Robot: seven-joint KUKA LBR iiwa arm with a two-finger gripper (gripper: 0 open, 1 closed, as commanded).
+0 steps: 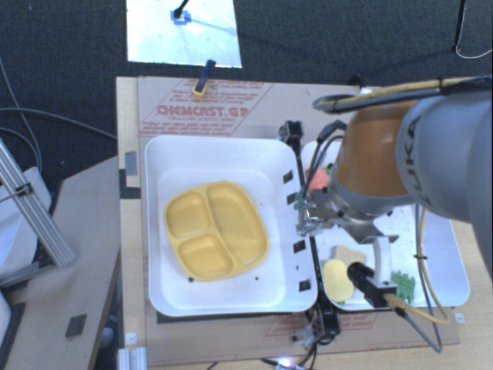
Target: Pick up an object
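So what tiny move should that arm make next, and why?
Probably ease down toward the yellow round piece: the arm hangs over the right bin, and that piece lies near its wrist, in the open beside a pale block. I cannot see whether anything is gripped yet.

A yellow plate (217,230) with three compartments lies flat and right way up in the middle of the left bin (166,156), turned at a slant to the bin's walls. In the right bin (460,282), near its front left corner, lies a small rounded yellow piece (336,280), with a pale tan piece (348,253) just behind it and a small green thing (404,285) near its right. A reddish object (316,179) lies farther back by the bin's left wall, partly hidden under the arm (431,153).
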